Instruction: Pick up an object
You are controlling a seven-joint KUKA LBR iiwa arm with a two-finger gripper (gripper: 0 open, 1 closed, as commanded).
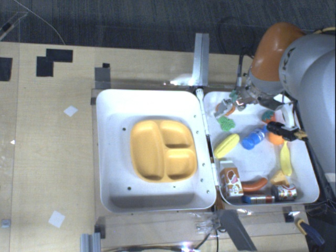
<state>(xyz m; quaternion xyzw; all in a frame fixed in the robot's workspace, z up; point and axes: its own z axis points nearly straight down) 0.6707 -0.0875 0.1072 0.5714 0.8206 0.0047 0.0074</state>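
My gripper (228, 108) hangs over the far left corner of the right bin (314, 188), reaching in from the right. Just in front of it lies a small green object (227, 123), close beneath but apart from it as far as the view shows. Nearer the front lie a yellow oblong object (226, 145) and a blue bottle (253, 139). Nothing can be seen held in the gripper.
The right bin also holds an orange object (275, 138), a banana (285, 160), a red sausage (255, 183), a brown can (230, 180), a small tin (286, 193) and a teal piece (269, 114). A yellow compartment tray (161, 149) lies in the left bin (113, 140).
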